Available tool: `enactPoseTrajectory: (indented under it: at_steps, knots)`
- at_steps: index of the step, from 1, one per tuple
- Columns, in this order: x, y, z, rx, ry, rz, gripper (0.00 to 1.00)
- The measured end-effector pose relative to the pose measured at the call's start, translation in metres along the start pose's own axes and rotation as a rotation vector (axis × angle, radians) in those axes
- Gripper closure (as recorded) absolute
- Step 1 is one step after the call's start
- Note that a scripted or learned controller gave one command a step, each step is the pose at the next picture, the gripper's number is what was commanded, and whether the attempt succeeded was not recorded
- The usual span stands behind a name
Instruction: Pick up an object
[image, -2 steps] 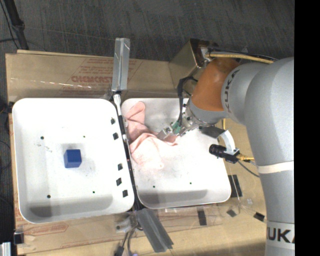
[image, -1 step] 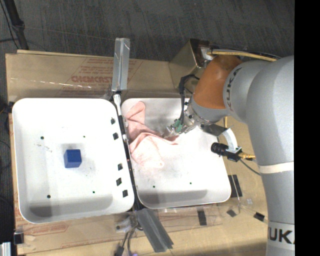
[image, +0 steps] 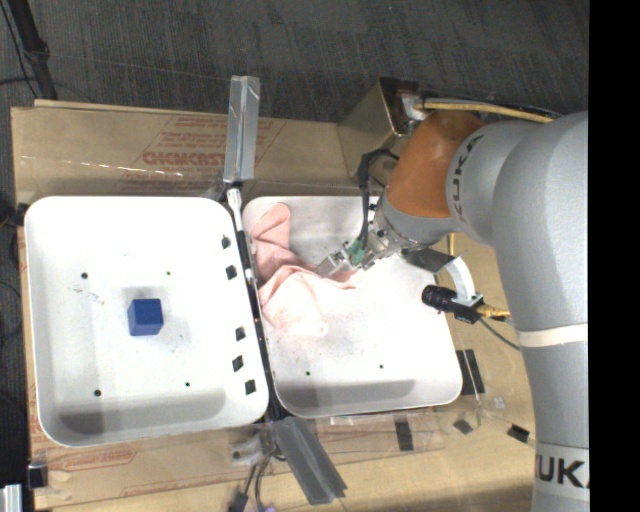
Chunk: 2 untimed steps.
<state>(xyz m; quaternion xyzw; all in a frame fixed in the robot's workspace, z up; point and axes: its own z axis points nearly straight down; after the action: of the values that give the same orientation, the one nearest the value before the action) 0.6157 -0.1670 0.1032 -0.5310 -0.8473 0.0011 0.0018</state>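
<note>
The claw (image: 349, 256) sits low in the right shallow white bin (image: 440, 380) at the edge of the crumpled pink cloth (image: 285, 290), likely to grab it; whether it is spread, I cannot tell

Two shallow white bins (image: 60, 240) sit side by side on a cardboard sheet (image: 120, 135) covering the counter, with a grey bracket (image: 241, 125) at their far junction.

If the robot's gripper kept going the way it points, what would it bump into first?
Probably the pink cloth: the gripper points left and down at it in the right bin, though depth is hard to judge.
</note>
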Motion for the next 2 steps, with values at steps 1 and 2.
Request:
enactPoseTrajectory:
  at_steps: [1, 2]
  knots:
    - [0.007, 0.002, 0.010, -0.002, -0.001, -0.004, 0.00]
    - [0.007, 0.003, 0.000, -0.001, -0.001, -0.007, 1.00]
